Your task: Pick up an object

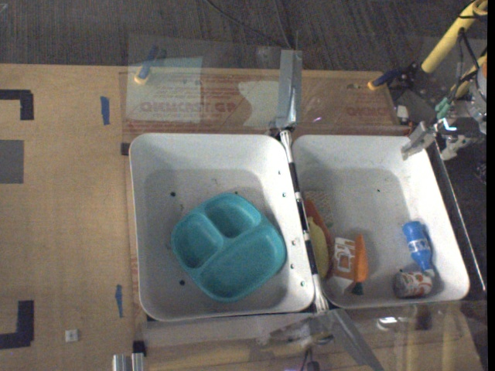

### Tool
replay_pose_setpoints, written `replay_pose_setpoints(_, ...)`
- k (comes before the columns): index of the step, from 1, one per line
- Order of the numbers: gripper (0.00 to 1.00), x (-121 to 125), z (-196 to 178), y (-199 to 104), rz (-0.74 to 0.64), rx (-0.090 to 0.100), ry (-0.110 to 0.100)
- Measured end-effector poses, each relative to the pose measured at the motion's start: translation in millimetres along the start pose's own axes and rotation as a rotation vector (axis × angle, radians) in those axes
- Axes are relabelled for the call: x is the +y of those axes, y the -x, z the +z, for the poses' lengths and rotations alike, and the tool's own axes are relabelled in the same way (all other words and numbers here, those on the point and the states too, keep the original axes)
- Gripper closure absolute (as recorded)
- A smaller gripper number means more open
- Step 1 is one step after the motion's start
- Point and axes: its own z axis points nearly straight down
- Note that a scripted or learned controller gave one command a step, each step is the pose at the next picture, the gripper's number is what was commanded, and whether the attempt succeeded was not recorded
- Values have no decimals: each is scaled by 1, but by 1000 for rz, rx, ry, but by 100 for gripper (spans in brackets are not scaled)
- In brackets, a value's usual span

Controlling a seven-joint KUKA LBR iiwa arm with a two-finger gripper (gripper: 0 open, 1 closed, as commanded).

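Claw (421, 139) state: cannot tell | teal plate (229, 246) left bin (155, 161) | blue bottle (418, 244), can (412, 283) right bin (371, 157)

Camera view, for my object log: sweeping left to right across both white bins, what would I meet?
Teal divided plastic plate → yellow and orange packet against the right bin's left wall → orange and white carton → blue plastic bottle.

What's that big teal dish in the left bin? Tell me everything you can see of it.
The teal plate is a divided dish with three compartments: two smaller ones and one large. It looks like smooth plastic, with rounded corners. It lies flat, right side up and turned at an angle, on the floor of the left bin, toward its near right part. Its compartments hold nothing.
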Motion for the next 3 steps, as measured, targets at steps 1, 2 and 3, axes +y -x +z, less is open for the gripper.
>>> replay_pose_setpoints(1,0,-68,106,12,40,1,-3)
replay_pose_setpoints(2,0,-67,151,3,49,8,4)
replay_pose_setpoints(3,100,-68,141,7,55,2,5)
